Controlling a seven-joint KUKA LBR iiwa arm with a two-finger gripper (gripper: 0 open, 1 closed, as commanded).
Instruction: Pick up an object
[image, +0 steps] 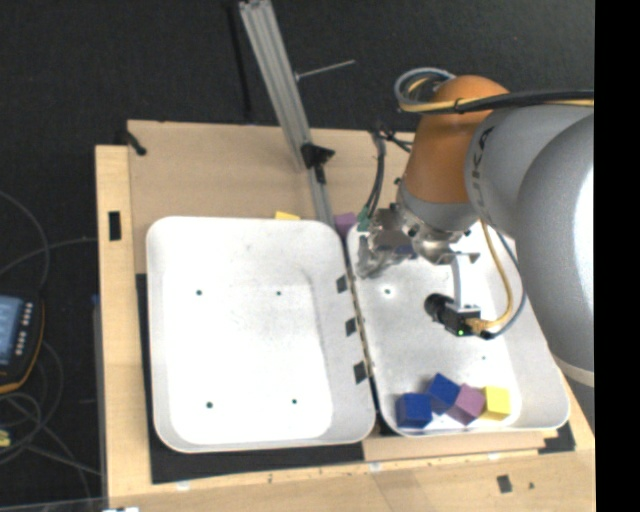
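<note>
Blue block (415, 410) sits skewed, axis unclear.

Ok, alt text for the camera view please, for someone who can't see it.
The grey arm's tool hangs over the far left corner of the right bin. Blue blocks, a purple block and a yellow block cluster at that bin's near edge.

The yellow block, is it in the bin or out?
In. The yellow block lies inside the right bin, near its front corner beside a purple block.
</note>
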